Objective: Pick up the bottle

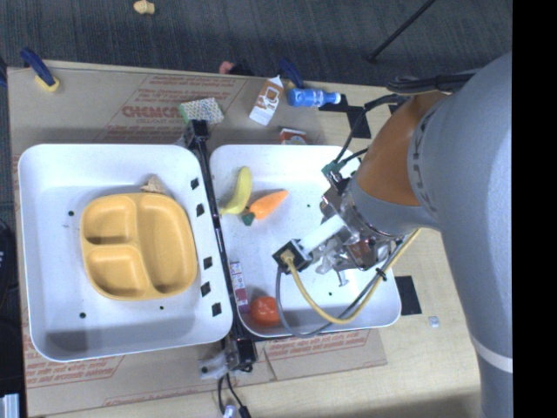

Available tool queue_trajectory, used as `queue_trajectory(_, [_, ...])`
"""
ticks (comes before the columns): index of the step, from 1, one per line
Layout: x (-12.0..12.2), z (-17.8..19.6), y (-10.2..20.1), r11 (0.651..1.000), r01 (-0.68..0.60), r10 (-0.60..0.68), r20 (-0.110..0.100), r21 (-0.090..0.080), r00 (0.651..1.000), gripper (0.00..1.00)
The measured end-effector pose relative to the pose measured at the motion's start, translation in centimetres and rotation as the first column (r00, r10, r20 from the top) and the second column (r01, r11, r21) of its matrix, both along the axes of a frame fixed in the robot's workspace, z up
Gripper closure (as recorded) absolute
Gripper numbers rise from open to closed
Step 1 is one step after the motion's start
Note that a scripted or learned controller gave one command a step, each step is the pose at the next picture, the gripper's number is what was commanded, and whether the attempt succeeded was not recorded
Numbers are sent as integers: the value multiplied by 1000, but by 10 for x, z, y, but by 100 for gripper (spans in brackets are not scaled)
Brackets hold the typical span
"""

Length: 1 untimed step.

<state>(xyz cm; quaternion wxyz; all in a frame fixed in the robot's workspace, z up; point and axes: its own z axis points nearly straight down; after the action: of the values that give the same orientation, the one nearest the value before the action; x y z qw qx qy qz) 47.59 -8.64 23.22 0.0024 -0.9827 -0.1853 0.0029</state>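
Bottle (313,97) lay outside the bins, well beyond the gripper (341,264) (which hung low over the right bin (305,159)); jaw state I could not tell, so the pick looked not yet begun

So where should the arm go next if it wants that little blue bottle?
Probably lift and swing toward the top of the view. The small blue plastic bottle lies on its side on the cardboard outside the right white bin, while the gripper hangs low inside that bin, well short of it.
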Motion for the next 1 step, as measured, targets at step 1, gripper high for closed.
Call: queue_trajectory(1, [0, 41, -61, 989, -147, 147, 3, -1, 989, 100])
